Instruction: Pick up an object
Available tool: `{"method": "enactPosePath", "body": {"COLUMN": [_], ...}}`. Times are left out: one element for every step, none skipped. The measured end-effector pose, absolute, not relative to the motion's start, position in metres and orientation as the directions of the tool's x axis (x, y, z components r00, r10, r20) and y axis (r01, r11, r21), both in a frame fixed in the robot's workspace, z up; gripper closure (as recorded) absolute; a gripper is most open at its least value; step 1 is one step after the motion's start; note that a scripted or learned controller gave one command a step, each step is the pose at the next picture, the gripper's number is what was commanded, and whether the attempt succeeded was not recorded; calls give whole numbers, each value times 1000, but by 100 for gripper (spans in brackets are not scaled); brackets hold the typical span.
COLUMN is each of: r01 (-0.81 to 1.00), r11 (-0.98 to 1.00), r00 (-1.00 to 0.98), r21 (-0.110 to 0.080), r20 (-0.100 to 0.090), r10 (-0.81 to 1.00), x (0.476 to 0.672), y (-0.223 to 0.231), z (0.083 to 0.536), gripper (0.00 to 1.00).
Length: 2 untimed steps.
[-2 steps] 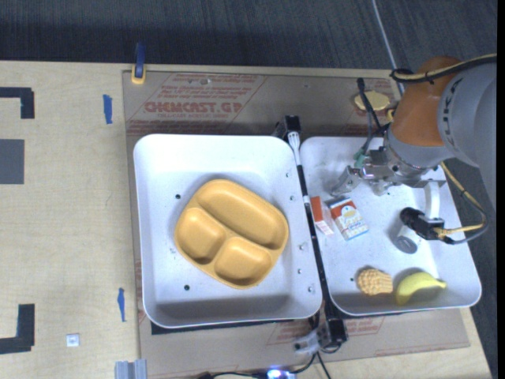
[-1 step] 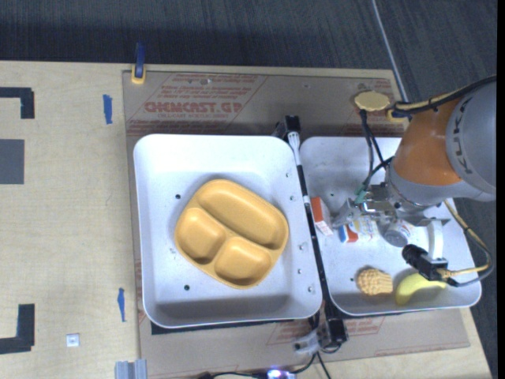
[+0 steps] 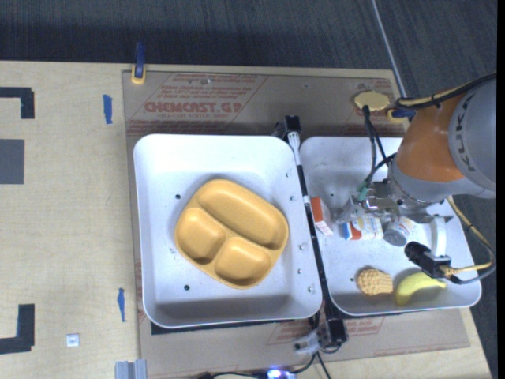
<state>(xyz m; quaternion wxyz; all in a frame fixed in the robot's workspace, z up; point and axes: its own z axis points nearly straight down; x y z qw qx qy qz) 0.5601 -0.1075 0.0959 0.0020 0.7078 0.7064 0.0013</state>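
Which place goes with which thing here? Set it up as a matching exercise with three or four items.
Things:
1. yellow divided tray
2. tan round object
3. yellow-green object
4. arm's orange band

Places:
a. near right corner of the right bin
b. above the right bin's far side
c. middle of the left bin
d. right bin's near edge, just left of the yellow-green object

Pairs: 1-c, 2-d, 3-a, 4-b

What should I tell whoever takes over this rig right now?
Gripper: low over the right bin, above a small pile of packets; no grasp can be confirmed.
Right bin also holds a tan textured piece and a yellow banana-like toy near its front edge.
Left bin: a yellow three-section tray.
Done: nothing visibly lifted.
Left: secure one object and raise it.
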Motion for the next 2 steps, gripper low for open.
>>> {"method": "enactPosePath", "body": {"r01": [1000, 1000], "r11": [-2, -1], "r00": [2, 1], "r21": [4, 2], "r20": [-1, 1], "r10": [1000, 1000], "x": [560, 486], "y": [-108, -91], "z": [96, 86], "gripper": [0, 0]}}
